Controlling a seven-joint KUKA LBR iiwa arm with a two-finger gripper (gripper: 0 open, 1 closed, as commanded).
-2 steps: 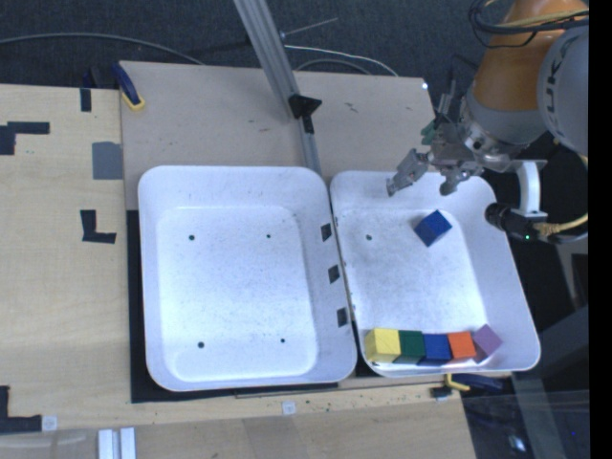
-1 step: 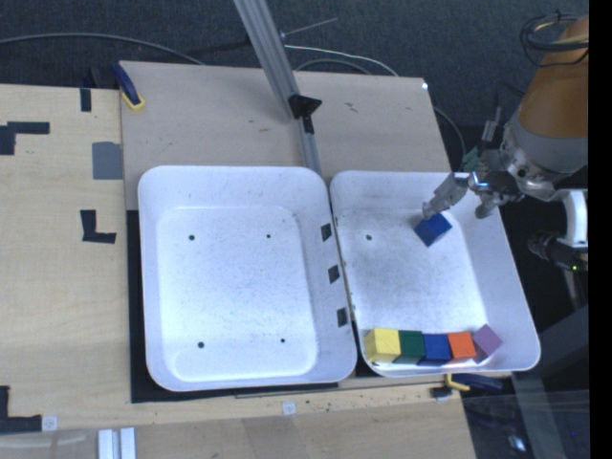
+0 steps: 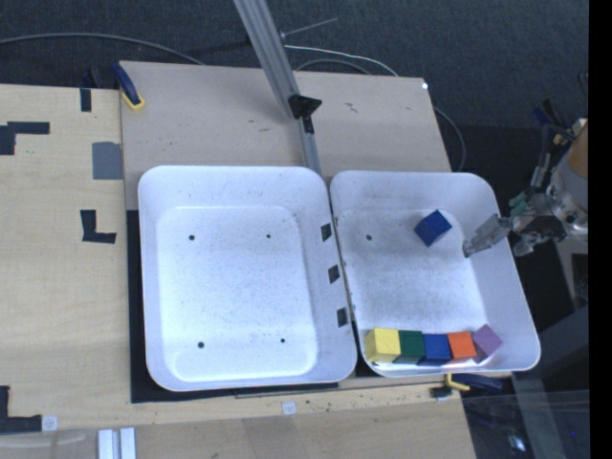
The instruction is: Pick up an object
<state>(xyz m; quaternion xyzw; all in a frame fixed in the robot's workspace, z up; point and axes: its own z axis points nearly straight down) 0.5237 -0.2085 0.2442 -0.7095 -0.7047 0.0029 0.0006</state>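
A blue cube (image 3: 433, 228) lies tilted in the upper part of the right bin (image 3: 402, 187). Along that bin's front wall sits a row of blocks: yellow (image 3: 384, 342), green (image 3: 411, 344), blue (image 3: 437, 347), orange (image 3: 461, 344) and purple (image 3: 487, 338). My gripper (image 3: 493, 247) hovers over the bin's right rim, to the right of the blue cube and apart from it. It is open, with nothing between its fingers (image 3: 478, 238).
The left bin (image 3: 153, 256) stands beside the right one. A slanted metal rail (image 3: 273, 46) runs down to the gap between the bins at the back. The arm's wrist (image 3: 564, 199) hangs off the bench's right edge.
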